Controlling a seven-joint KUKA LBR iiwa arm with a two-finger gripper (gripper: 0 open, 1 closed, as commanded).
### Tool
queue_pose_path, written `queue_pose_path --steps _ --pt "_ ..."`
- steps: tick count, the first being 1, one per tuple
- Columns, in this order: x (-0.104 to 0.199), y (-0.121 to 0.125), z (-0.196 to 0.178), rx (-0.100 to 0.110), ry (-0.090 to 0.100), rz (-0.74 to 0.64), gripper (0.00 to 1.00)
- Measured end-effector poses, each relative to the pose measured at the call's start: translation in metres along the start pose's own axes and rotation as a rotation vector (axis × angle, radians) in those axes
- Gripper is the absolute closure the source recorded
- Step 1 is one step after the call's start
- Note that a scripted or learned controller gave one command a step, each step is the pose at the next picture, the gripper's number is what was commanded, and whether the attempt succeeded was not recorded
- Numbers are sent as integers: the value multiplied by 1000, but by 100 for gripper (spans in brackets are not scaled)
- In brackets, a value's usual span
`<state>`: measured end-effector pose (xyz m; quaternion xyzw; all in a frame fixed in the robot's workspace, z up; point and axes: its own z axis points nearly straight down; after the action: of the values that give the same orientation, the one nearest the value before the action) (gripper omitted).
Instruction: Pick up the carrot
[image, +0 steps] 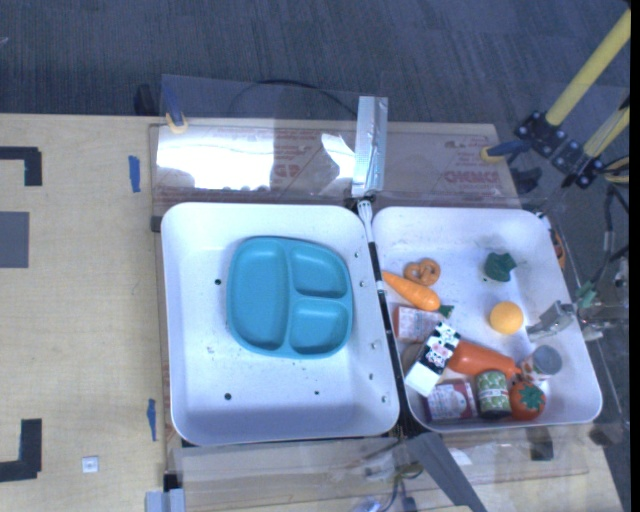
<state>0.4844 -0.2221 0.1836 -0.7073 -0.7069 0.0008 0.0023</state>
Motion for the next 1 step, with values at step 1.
queue_pose_path --steps 1 --pt "108 -3 -30 -1 2 -42 0"
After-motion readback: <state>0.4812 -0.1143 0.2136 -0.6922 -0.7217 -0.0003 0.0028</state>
